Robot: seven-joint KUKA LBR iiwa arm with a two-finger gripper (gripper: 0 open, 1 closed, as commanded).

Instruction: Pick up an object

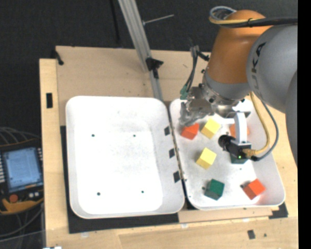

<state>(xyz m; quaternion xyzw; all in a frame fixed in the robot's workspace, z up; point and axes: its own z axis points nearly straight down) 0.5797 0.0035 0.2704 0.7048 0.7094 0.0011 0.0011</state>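
Gripper (191, 117) low in right bin (272, 188), orange block (189, 132) just below it; grip state unreadable.

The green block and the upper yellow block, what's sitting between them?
In the camera view, a second yellow block lies between the green block and the upper yellow block.

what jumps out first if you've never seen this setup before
The big grey arm with its orange band dominates the upper right, its gripper lowered over the far end of the right bin. Bright blocks are scattered in that bin: an orange block just under the gripper, two yellow blocks mid-bin, a green block and another orange block near the front. The left bin is a broad white expanse beside it.
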